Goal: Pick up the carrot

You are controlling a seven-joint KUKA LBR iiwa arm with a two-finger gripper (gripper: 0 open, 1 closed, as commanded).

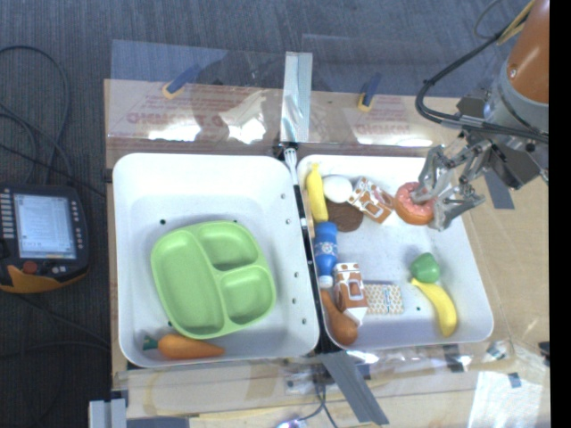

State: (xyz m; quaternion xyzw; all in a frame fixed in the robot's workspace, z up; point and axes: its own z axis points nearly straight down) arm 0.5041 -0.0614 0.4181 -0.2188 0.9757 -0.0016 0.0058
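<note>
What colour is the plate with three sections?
The plate is light green, seen in the camera view.

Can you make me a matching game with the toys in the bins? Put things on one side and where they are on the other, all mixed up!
Things:
1. carrot
2. green plate
3. blue bottle
4. doughnut

Places:
A. right bin, top right, just beside the gripper
B. left bin, bottom edge, below the plate
C. right bin, along its left wall
D. middle of the left bin

Right pairs: 1-B, 2-D, 3-C, 4-A
</note>
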